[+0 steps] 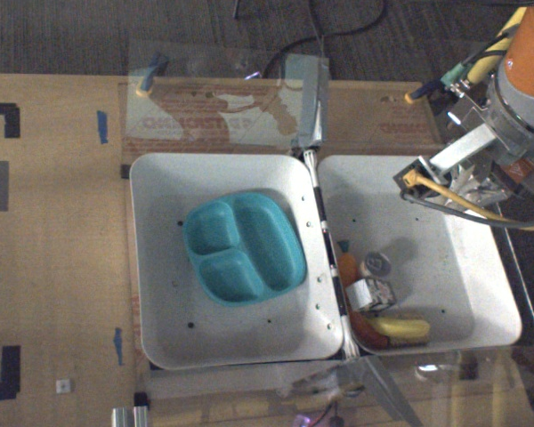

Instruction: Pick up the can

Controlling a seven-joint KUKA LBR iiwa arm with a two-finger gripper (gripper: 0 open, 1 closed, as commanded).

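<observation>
Below, left bin [151, 238] holding teal tray [243, 247], right bin [463, 265] holding can [371, 294], banana [400, 329], tool [418, 185] state unclear

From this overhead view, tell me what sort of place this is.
Probably a robotics lab test bench: two shallow white bins side by side, a grey arm with orange band reaching in, loose cables on the carpet.

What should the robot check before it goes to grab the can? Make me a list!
1. Small silver metal can in plain sight in the right white bin: ok.
2. Can standing free: not ok, a crumpled silver packet and an orange carrot-shaped toy crowd it.
3. Yellow toy banana away from the can: ok.
4. Hand above the can: not ok, it is off to the side.
5. Hand open: cannot tell.
</observation>
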